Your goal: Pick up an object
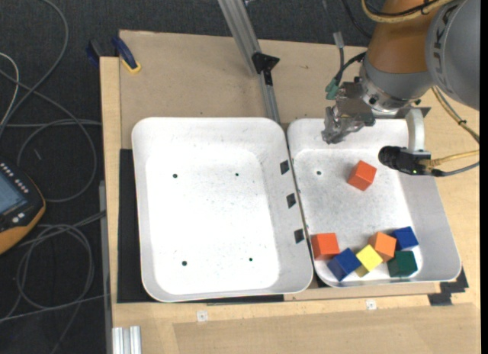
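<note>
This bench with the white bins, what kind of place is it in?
Probably a robotics lab set up for grasping trials. A grey and orange arm reaches over two white bins, coloured blocks lie in the right one as practice objects, and loose cables trail over the dark floor beside the bench.

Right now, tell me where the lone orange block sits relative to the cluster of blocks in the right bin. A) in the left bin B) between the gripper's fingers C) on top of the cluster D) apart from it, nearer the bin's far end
D: the lone orange block lies by itself on the floor of the right bin, away from the cluster at the near edge and clear of the gripper.
</note>
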